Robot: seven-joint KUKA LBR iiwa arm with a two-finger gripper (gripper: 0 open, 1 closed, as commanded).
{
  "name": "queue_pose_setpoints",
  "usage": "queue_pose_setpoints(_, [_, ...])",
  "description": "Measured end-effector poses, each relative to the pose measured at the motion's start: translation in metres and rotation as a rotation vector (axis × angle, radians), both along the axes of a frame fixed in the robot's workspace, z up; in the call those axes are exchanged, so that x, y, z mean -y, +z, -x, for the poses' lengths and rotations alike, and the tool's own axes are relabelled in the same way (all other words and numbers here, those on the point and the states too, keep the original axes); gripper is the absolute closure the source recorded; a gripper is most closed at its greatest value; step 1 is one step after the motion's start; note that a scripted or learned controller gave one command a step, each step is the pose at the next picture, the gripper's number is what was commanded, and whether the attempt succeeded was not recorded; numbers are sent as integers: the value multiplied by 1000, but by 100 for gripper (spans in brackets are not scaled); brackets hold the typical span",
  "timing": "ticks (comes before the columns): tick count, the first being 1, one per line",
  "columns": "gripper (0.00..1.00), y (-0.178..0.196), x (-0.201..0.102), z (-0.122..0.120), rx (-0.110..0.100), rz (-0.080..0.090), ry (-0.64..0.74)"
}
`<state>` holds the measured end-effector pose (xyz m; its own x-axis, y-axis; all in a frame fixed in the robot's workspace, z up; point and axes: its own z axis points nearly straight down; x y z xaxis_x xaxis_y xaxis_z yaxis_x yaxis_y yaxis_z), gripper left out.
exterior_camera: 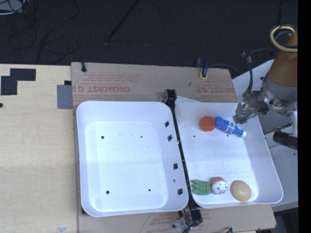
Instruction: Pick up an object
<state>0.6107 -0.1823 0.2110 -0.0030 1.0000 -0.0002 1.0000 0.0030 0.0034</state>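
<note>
The right bin [257, 154] holds an orange ball [207, 124] near its far side and a blue bottle [229, 127] lying just right of the ball. Along the bin's near wall lie a green leafy toy [200, 187], a white and red spotted toy [219, 186] and a tan egg-shaped object [240, 190]. My gripper [241, 114] hangs over the bin's far right rim, just above and to the right of the blue bottle. Nothing shows between its fingers.
The left bin [92, 130] sits beside the right one, with a black divider [176, 144] between them. Cardboard [131, 84] lies under both bins. A yellow clip [203, 74] stands at the cardboard's far edge. The arm's orange band [284, 62] is at the upper right.
</note>
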Motion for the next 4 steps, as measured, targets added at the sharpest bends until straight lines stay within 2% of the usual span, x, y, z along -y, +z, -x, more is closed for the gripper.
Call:
queue_pose_setpoints(1, [0, -4, 1, 1, -5, -1, -2])
queue_pose_setpoints(2, [100, 5, 1, 1, -6, -2, -1])
queue_pose_setpoints(3, [0, 5, 1, 1, -7, -1, -1])
queue_pose_setpoints(4, [100, 15, 2, 1, -7, -2, -1])
